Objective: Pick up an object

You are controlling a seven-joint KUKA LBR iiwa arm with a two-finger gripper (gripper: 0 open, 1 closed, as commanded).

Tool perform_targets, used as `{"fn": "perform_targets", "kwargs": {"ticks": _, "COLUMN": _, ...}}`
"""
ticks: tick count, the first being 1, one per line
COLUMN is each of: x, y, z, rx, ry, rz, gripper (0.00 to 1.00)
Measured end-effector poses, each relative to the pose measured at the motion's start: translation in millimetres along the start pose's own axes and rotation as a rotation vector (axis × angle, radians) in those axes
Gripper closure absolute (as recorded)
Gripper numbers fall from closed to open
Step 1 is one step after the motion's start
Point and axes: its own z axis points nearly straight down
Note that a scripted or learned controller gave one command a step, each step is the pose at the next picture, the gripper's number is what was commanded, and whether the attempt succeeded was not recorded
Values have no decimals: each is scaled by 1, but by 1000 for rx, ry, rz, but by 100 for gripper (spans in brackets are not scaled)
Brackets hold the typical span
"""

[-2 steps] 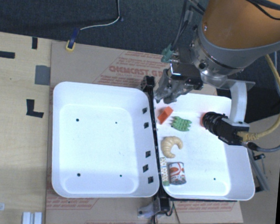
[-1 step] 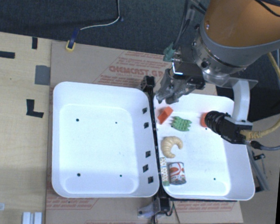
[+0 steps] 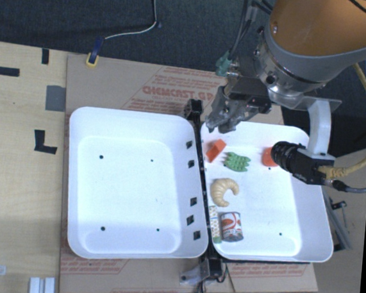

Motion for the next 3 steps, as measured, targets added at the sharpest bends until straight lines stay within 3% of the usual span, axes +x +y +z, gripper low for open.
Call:
{"fn": "perform_targets", "kwargs": {"ticks": 1, "x": 62, "y": 0, "z": 1, "rx": -3, "ry": 3, "rz": -1, "gripper": 100}}
{"fn": "perform_targets", "kwargs": {"ticks": 2, "x": 107, "y": 24, "z": -21, "rx": -5, "ry": 3, "rz": 0, "gripper": 100}}
{"fn": "perform_targets", "kwargs": {"ticks": 3, "x": 81, "y": 14, "z": -34, "rx": -3, "ry": 3, "rz": 3, "gripper": 100}}
